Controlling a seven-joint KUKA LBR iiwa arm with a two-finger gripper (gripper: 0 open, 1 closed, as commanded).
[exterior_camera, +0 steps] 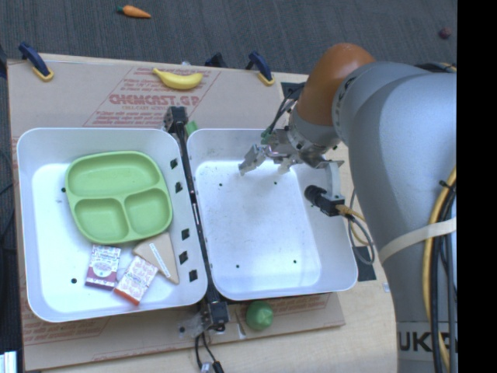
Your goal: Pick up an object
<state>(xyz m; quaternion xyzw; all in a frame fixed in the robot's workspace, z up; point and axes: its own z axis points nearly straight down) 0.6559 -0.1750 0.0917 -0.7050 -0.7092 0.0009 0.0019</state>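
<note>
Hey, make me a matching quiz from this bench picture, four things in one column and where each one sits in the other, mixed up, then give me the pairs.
Things:
1. light green three-compartment plastic plate
2. yellow toy banana
3. small green ball
4. small orange toy carrot

Places:
A. on the dark floor beyond the bench
B. inside the left white bin
C. on the printed cardboard behind the bins
D. on the bench just in front of the right white bin

Pairs: 1-B, 2-C, 3-D, 4-A
</note>
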